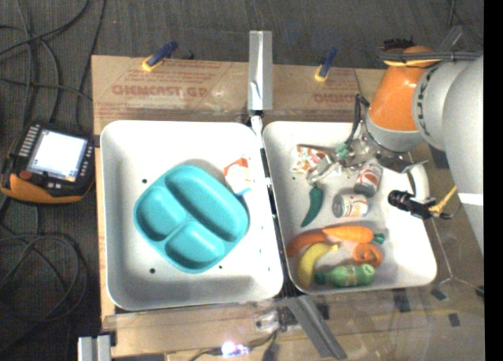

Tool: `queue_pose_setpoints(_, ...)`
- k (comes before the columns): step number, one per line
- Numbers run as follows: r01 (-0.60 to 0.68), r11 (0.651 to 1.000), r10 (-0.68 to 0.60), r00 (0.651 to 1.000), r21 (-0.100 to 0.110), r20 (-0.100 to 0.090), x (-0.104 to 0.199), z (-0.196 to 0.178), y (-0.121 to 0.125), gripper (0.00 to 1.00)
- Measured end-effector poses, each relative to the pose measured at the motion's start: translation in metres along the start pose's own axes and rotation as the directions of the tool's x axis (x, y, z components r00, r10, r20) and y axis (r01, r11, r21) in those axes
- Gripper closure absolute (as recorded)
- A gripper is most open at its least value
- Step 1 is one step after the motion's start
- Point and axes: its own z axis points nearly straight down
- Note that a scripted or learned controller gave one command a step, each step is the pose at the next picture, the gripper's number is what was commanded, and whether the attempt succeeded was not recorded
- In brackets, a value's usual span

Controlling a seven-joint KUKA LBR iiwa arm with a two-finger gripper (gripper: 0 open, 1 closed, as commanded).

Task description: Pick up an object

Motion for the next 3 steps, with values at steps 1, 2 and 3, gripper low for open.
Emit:
queue_pose_setpoints(1, 0.0, 1.0, 0.0, 1.0, -0.004, 0.003, -0.001, -0.01, 0.001, 1.0)
queue_pose_setpoints(2, 0.0, 1.0, 0.0, 1.0, -0.004, 0.002, -0.001, -0.01, 0.001, 0.0)
queue_pose_setpoints(3, -0.087, 0.996, 0.087, 0.996, 0.028, 0.002, 0.039, -0.031, 0.041, 0.0)
